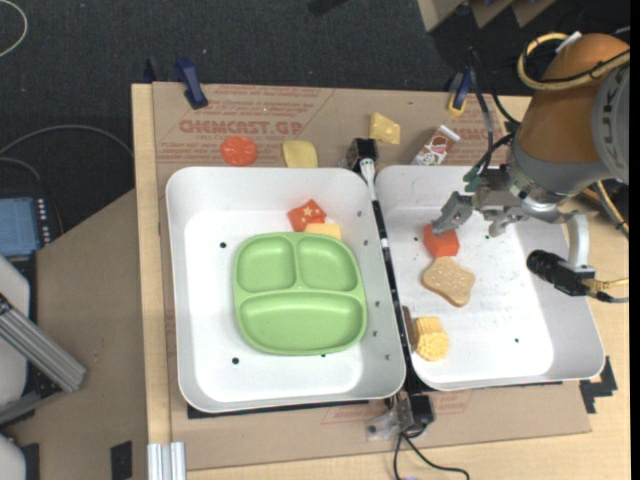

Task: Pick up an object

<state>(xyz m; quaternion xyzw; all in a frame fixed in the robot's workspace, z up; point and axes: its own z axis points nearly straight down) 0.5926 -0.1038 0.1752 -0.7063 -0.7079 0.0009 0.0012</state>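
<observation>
The claw [452, 218] hangs over the right bin [560, 343] with its fingers spread apart, gripping nothing, and the orange-red block [441, 241] sits on the bin floor directly beneath its tips (whether they touch it I cannot tell). Just below the claw lies a slice of toy toast [449, 282], further down a yellow waffle piece [431, 339], and well to its left, in the other bin, a green divided plate [298, 294] with a red starred block [308, 214] at its top edge.

Arm [575, 98] is reached in from the right, orange band uppermost, wrist bent down and leftward. Gripper [462, 208] is held low, pointing left and down. Finger state can't be resolved.
</observation>
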